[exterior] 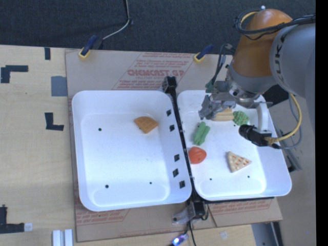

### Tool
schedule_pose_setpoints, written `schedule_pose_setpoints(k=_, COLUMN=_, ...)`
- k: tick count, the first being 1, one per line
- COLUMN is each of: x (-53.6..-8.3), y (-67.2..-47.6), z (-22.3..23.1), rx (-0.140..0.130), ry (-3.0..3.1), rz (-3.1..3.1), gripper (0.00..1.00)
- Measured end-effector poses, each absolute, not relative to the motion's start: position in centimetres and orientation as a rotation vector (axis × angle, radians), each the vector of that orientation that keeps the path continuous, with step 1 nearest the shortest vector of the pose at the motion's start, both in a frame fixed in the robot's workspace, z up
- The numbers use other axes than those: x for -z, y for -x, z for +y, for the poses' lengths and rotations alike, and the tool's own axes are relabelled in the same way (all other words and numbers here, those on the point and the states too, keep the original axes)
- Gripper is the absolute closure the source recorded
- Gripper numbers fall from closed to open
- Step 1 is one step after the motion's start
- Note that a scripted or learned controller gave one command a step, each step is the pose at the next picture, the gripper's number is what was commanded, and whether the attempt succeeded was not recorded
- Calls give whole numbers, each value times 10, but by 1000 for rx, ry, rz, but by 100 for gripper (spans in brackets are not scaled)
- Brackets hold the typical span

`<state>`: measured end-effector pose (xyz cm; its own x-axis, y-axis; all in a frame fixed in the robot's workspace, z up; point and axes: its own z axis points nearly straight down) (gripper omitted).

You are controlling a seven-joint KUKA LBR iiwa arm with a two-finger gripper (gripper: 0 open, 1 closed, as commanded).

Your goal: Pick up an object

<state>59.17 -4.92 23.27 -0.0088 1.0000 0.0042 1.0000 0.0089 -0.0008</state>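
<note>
Gripper: the gripper (pixel 211 108) sits low at 12 o'clock in the right bin (pixel 271 186); whether it is open or closed cannot be told.
Nearest items: tan block (pixel 223 116) touching it at 3 o'clock; green leafy piece (pixel 240 118) just beyond; green pickle-like toy (pixel 201 133) just beside it at 6 o'clock.
Farther items: red tomato-like toy (pixel 197 155) near the divider at 7 o'clock; cracker wedge (pixel 237 161) at 5 o'clock.
Left bin (pixel 84 137): orange waffle piece (pixel 146 124), well apart at 9 o'clock.
Progress: judged early; no object is seen lifted, all rest on the bin floors. Grasp and lift remain.
</note>
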Motion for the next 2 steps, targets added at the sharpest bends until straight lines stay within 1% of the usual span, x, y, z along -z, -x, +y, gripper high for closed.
schedule_pose_setpoints(k=1, x=-369, y=-612, z=-119, rx=11, ry=2237, rz=-2229, gripper=100)
schedule_pose_setpoints(k=2, x=-359, y=-610, z=-115, rx=-2, ry=2222, rz=-2222, gripper=0)
